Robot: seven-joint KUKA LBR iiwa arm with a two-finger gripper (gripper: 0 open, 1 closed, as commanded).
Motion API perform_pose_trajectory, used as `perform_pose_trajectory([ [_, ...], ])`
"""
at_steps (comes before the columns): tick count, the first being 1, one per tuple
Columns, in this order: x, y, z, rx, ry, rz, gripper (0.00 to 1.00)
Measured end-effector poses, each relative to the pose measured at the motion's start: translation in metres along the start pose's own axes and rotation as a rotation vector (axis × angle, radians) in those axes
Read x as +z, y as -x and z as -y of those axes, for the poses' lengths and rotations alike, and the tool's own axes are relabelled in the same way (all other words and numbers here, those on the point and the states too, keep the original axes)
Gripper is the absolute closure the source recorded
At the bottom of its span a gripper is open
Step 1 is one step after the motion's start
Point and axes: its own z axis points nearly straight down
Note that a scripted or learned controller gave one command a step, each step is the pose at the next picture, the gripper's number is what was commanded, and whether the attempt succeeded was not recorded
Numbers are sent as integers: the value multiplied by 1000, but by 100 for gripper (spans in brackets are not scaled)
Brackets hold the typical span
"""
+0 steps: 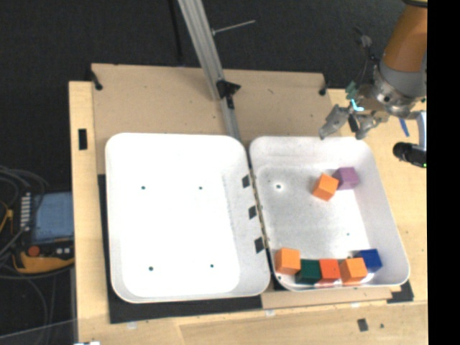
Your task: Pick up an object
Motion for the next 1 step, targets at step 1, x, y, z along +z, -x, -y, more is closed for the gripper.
perform_pose_trajectory([
  [1, -4, 1, -1, -3, 4, 5, 0],
])
